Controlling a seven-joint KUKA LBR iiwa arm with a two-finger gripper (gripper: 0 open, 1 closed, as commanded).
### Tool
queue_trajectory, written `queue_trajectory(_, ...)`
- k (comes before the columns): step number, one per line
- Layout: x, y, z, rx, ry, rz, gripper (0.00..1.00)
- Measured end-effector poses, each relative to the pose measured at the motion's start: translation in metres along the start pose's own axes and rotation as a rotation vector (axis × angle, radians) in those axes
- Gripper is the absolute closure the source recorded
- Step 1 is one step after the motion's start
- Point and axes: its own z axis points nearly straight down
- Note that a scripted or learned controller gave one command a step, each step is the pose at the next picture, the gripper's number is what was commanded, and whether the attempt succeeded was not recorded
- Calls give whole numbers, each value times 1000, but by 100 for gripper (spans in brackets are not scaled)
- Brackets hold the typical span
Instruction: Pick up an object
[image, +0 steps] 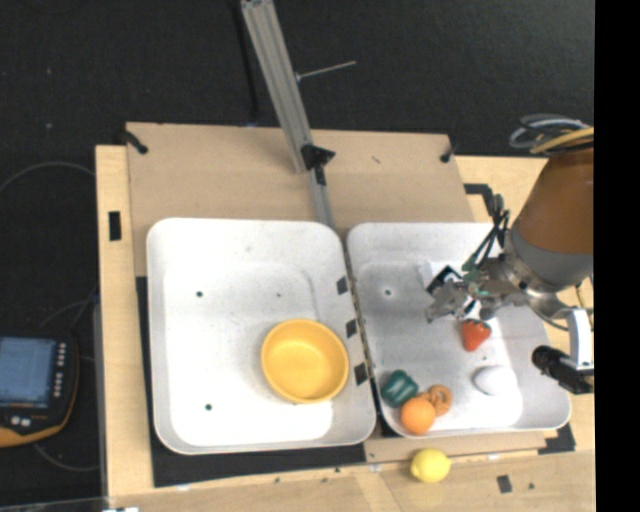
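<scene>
My gripper (452, 298) hangs over the middle of the right bin (400, 262), reaching in from the right. A red strawberry-like object (475, 334) lies just below and to the right of it, close to the gripper; whether they touch is unclear. Further toward the front of that bin lie a white rounded object (490, 380), an orange ball (417, 416), a smaller orange piece (439, 398) and a dark green object (398, 385).
A yellow bowl (305, 360) sits at the front right of the left bin (200, 270). A yellow lemon (430, 465) lies on the bench in front of the right bin. A grey metal post (285, 85) slants up behind the bins.
</scene>
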Motion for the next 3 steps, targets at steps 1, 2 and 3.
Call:
queue_trajectory(1,0,0,0,-1,0,2,0)
queue_trajectory(2,-4,-8,60,7,-2,4,0)
queue_trajectory(3,-5,-9,113,6,-2,4,0)
